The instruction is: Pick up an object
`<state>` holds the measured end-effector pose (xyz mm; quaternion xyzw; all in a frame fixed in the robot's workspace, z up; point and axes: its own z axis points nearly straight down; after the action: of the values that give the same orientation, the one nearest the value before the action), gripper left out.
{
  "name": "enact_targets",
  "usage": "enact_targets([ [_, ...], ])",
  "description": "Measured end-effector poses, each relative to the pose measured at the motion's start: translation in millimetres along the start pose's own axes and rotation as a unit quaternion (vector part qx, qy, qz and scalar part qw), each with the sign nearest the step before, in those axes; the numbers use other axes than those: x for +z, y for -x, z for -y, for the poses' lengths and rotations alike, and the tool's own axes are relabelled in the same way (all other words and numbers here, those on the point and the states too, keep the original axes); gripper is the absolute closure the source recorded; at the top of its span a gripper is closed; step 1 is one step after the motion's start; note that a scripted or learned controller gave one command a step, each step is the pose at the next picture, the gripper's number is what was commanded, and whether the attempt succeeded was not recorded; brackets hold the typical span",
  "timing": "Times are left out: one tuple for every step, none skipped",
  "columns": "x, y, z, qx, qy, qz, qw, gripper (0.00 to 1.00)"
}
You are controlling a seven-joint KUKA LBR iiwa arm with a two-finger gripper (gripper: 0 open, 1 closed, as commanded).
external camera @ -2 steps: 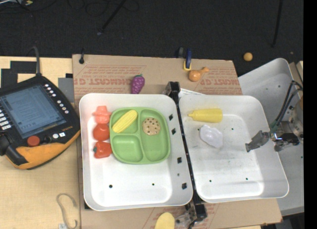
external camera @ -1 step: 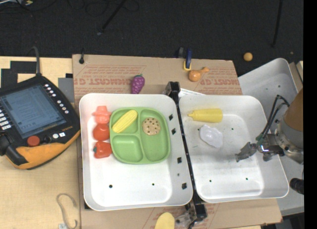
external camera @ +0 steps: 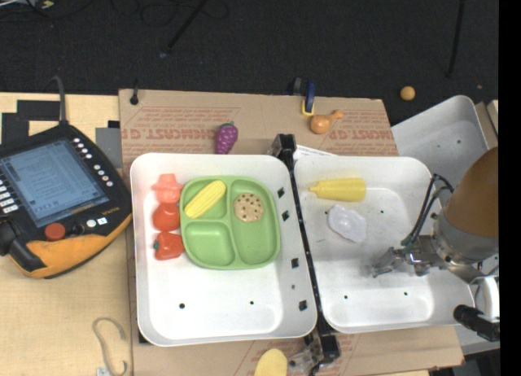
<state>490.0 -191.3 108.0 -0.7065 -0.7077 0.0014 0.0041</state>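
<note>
Two shallow white bins sat side by side on the counter [external camera: 73, 317], the left bin [external camera: 212, 305] and the right bin [external camera: 383, 309]. In the left bin lay a green divided plate [external camera: 232, 240] that carried a corn cob [external camera: 203, 198] and a cookie [external camera: 247, 207]. Just beside the plate, at its left, three red and pink toy pieces [external camera: 166, 217] stood in a column. In the right bin a yellow object [external camera: 339, 190] lay near the far wall, and a clear plastic piece [external camera: 348, 223] lay close in front of it. The grey arm [external camera: 476, 203] reached in from the right, and the jaws [external camera: 389, 264] were low over the floor of the right bin, apart from the clear piece and with nothing visible between them; whether they were spread or pressed together I cannot tell. Behind the bins, on the cardboard [external camera: 187, 122], were a purple grape bunch [external camera: 226, 137] and a small orange pear-shaped toy [external camera: 323, 121]. A control pendant [external camera: 57, 195] rested at the left.
</note>
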Motion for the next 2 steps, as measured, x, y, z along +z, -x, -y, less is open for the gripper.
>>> enact_targets([
  [21.5, -2.9, -0.8, -0.001, 0.002, 0.001, 1.0, 0.0],
  [9.5, -1.1, -1.2, 0.002, 0.004, 0.001, 1.0, 1.0],
])
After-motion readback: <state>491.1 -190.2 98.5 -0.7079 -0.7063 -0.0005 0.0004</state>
